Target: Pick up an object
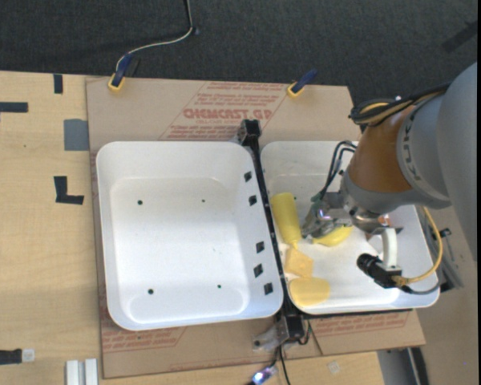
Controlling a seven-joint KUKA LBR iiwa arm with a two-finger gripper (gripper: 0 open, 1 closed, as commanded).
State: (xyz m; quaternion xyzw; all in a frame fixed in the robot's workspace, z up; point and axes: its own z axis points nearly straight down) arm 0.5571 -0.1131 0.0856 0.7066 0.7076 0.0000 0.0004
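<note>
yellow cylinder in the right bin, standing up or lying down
Lying down. The yellow cylinder shows its full length along the right bin floor, beside the divider.

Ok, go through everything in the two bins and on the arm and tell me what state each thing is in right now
Left bin: sits flat on the cardboard.
Right bin: holds the yellow pieces.
Yellow cylinder: lying flat beside the divider.
Yellow block: lying flat, below the cylinder.
Yellow rounded piece: resting in the near corner.
Yellow piece: right at the gripper, grasp unclear.

smooth white plastic bins (176,155)
</note>
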